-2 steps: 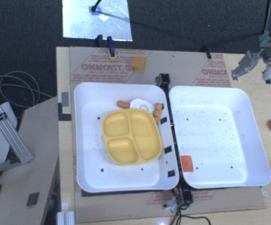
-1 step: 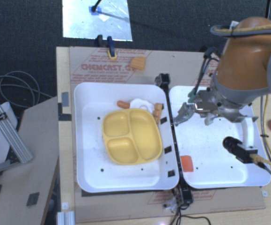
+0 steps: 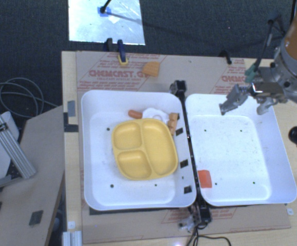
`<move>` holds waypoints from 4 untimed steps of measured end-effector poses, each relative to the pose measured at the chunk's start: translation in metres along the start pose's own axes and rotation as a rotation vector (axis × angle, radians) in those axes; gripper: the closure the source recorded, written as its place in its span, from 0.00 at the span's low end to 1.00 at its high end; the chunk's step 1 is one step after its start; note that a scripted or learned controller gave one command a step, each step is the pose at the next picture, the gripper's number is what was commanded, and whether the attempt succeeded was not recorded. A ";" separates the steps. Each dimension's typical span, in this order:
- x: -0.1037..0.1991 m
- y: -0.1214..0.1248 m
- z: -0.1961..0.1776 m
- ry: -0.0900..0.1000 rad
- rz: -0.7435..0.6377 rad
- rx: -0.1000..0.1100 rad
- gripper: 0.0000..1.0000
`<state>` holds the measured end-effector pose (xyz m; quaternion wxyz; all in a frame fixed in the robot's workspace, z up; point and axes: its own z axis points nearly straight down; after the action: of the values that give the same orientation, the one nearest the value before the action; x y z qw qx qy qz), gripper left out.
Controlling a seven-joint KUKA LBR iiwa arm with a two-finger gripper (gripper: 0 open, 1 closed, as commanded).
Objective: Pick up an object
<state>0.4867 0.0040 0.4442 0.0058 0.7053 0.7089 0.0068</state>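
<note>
In the left bin (image 3: 94, 152) a yellow divided plate (image 3: 144, 149) lies flat, filling much of its middle, with three compartments facing up. Just beyond the plate's far edge sit a small orange sausage-shaped piece (image 3: 135, 114), a white ring-like piece (image 3: 155, 116) touching the plate's rim, and a tan block (image 3: 173, 122) close to the bin's right wall. On the bench (image 3: 199, 70) beyond that bin an orange-brown wedge (image 3: 151, 68) rests on the cardboard sheet. A black divider (image 3: 185, 137) runs between the two bins. In the right bin (image 3: 271, 188) a small red-orange block (image 3: 204, 178) lies near the left wall, toward the near corner, well apart from me. My end effector (image 3: 244, 100) hangs over the far edge of the right bin, its two grey fingers (image 3: 232, 101) spread wide apart with nothing between them. My arm comes in from the right, its orange band above the wrist.
</note>
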 end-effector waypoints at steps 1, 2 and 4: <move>0.001 0.001 -0.003 -0.002 -0.006 0.009 1.00; 0.001 0.001 -0.003 -0.001 -0.005 0.010 0.00; 0.001 0.002 -0.014 -0.002 -0.010 0.007 0.00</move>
<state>0.4885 0.0051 0.4584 0.0040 0.7017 0.7125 0.0038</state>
